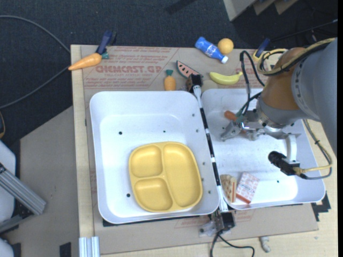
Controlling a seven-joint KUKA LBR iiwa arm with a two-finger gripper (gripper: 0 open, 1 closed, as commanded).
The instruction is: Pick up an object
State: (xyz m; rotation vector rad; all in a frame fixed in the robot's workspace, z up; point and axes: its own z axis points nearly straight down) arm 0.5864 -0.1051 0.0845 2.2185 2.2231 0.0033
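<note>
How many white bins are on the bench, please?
2: the left white bin holds a yellow divided plate; the right white bin lies beside it, under the arm.

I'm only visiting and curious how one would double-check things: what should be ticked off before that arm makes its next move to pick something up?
1. Pincer inside the right bin: ok.
2. Something within reach: a small orange-red piece lies just beside it: ok.
3. Piece between the fingers: cannot tell.
4. Other items, a red-and-white packet and a waffle-like snack, lie apart at the bin's near edge: ok.
5. Black cable hangs close to the wrist: cannot tell if it snags.
</note>
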